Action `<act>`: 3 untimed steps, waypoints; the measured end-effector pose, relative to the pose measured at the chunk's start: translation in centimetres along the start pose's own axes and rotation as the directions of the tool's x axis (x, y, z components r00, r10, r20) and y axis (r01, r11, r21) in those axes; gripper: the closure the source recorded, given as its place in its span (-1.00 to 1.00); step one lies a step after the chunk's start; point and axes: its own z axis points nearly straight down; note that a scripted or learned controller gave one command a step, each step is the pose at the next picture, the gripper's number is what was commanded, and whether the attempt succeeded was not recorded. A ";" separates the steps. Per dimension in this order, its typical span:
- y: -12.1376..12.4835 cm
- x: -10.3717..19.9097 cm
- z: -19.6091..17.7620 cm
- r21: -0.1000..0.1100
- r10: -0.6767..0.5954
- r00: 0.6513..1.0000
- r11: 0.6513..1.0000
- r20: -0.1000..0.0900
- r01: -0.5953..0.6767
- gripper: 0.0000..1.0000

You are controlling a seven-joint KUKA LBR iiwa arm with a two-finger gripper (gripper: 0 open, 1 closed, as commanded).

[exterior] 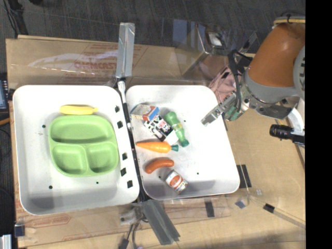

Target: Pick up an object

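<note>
The end effector (210, 118) is too small to read, and the arm (275, 61) is cut off at right.

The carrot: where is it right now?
The carrot lies in the right bin, left of centre, between the green bottle above and the sausage below.

bins (218, 154): smooth white plastic, slight sheen | tray (83, 145): matt green plastic | carrot (153, 147), sausage (158, 164), banana (78, 109): glossy toy plastic | can (176, 181): shiny metal ends, paper label | bench (270, 180): matt brown board | arm band (275, 51): smooth orange, satin
</note>
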 end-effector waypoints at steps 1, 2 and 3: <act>1.7 -3.7 -2.4 -0.001 -0.577 0.817 0.817 0.004 0.577 1.00; 1.8 -3.8 -3.4 0.000 -0.581 0.814 0.814 0.006 0.581 1.00; 1.8 -3.9 -18.4 0.001 -0.929 0.371 0.371 0.004 0.929 1.00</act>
